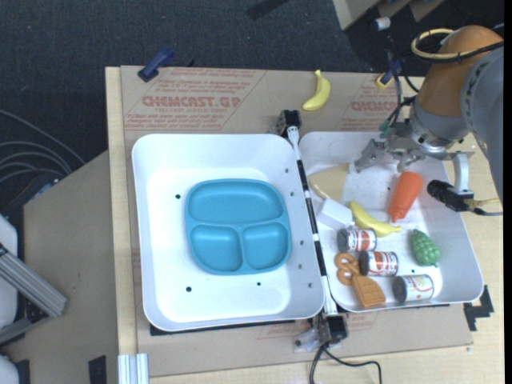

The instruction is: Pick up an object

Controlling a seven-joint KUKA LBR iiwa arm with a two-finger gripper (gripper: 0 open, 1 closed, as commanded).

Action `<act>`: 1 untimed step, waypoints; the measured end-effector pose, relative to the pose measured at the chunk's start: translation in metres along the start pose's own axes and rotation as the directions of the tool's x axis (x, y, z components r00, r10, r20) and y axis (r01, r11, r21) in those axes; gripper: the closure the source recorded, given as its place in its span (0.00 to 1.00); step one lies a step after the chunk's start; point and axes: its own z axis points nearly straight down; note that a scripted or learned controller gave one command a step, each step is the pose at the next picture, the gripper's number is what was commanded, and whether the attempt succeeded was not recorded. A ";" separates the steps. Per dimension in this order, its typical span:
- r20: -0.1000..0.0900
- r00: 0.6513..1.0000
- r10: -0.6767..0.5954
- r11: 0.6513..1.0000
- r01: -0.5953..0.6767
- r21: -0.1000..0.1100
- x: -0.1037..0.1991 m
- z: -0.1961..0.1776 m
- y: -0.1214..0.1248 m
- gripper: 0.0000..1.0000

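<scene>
White plastic is what I see most: the left bin (pixel 152 214) carries a blue divided tray (pixel 237 225) in its middle, and the right bin (pixel 462 250) beside it carries all the small things. On my screen the grey and orange arm (pixel 456 78) comes in from the upper right, and its gripper (pixel 382 152) hangs over the back part of the right bin; the fingers (pixel 366 157) look spread apart with nothing between them, but they are small in the view and I am not fully sure. Just to the right of the gripper an orange carrot (pixel 405 195) lies almost upright in the picture, apart from the fingers. Below it, a yellow banana (pixel 373 222) lies across the middle of the bin, and a green lumpy fruit (pixel 426 247) sits near the right wall. Three small cans lie on their sides towards the front: one (pixel 358 239) just under the banana, one (pixel 382 262) below that, and one (pixel 416 286) near the front rim. A brown pretzel (pixel 346 266) and a tan wedge (pixel 370 292) rest at the front left corner. Behind the bins, on the cardboard bench (pixel 200 102), lies a second banana (pixel 317 94)
</scene>
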 end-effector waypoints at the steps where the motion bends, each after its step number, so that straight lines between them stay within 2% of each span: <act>1: 0.000 1.000 0.000 1.000 0.000 -0.001 -0.001 0.011 0.003 0.00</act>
